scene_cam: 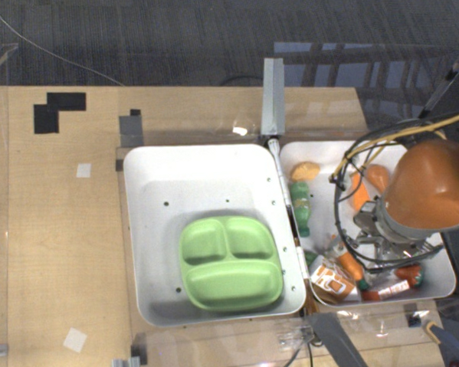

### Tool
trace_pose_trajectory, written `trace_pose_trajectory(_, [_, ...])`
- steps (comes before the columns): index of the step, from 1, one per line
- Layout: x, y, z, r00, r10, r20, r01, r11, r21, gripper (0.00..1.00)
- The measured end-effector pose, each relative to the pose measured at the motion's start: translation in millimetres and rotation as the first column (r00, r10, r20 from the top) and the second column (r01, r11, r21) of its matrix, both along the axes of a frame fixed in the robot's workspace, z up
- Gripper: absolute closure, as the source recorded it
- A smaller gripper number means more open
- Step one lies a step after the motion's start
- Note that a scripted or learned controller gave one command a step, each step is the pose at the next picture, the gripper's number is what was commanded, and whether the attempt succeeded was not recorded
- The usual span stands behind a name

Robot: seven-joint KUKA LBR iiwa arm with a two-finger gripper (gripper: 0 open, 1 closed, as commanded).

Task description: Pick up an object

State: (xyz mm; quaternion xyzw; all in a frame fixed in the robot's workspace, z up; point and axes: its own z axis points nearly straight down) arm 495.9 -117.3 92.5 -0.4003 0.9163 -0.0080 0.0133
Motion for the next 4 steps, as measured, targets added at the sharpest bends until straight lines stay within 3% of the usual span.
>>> trace_pose_trajectory(1, [5.0, 3.0, 13.4, 1.0, 0.009, 0.014, -0.009, 1.0, 0.001, 1.0])
trace_pose_trajectory(2, [49.5, 70.8, 106.9, 0.999, 0.042, -0.014, -0.042, 0.999, 0.006, 1.0])
trace_pose_trajectory(3, [82.2, 113.8, 153.6, 0.994, -0.111, -0.02, 0.112, 0.994, 0.008, 1.0])
trace_pose_trajectory(4, [144.1, 146.3, 187.8, 0.982, -0.188, -0.018, 0.188, 0.982, 0.01, 1.0])
